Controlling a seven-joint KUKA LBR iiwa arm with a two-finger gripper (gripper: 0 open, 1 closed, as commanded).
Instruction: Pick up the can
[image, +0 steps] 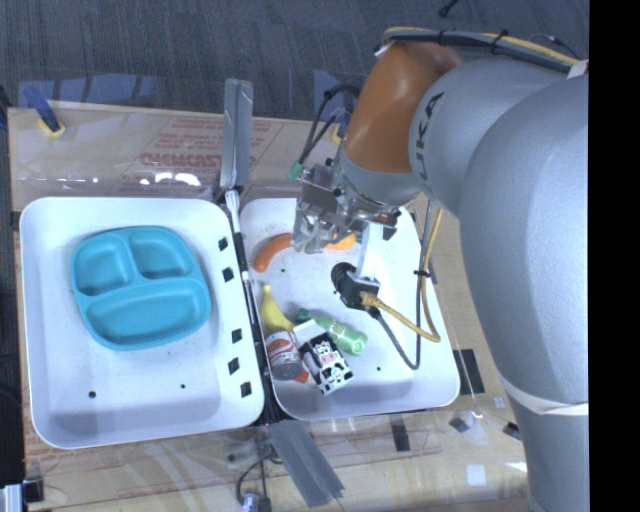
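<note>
Can (283, 357) against bin's left wall (262, 345); gripper (316, 238) well apart

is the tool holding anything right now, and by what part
Cannot be told. The tool sits low over the orange carrot at the back of the right bin. The can lies untouched near the front.

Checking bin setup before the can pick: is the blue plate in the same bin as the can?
No, the blue plate lies in the left bin, while the can lies in the right bin.
</note>
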